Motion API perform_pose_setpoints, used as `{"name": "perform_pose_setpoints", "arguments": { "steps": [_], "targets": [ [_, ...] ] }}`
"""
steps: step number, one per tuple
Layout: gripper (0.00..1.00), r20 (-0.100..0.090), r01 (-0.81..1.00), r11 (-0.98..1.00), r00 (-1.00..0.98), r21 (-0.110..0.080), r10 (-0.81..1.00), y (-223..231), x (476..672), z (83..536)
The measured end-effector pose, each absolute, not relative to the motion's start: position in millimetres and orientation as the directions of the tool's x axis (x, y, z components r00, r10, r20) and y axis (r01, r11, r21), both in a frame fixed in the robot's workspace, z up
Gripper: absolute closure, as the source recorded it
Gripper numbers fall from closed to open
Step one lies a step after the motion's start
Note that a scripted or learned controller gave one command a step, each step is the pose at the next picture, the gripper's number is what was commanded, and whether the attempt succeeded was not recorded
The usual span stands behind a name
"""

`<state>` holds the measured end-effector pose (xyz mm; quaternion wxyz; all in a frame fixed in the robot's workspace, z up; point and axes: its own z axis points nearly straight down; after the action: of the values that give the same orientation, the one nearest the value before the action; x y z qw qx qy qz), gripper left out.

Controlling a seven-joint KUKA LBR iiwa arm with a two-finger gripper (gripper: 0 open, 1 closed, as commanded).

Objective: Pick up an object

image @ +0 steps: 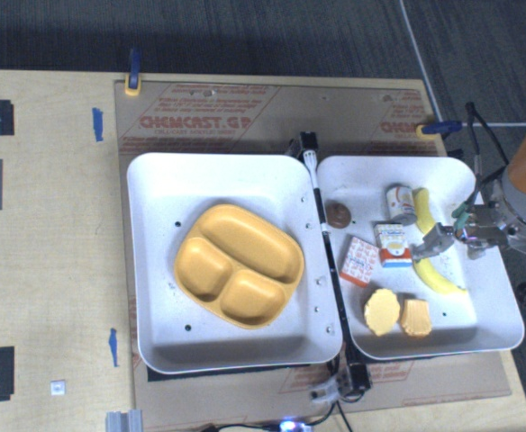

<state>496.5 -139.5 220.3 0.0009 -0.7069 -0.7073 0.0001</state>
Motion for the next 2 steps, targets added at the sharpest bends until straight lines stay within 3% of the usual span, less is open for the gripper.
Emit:
{"name": "perform_pose_setpoints", "arguments": {
  "steps": [1,2],
  "targets": [
    [0.00,0.001,1.000,0.000,0.000,0.000,1.000,-115.9,479.5,132.3],
    [0.00,0.000,1.000,0.000,0.000,0.003,1.000,-95.2,480.1,85.9]
  ]
}}
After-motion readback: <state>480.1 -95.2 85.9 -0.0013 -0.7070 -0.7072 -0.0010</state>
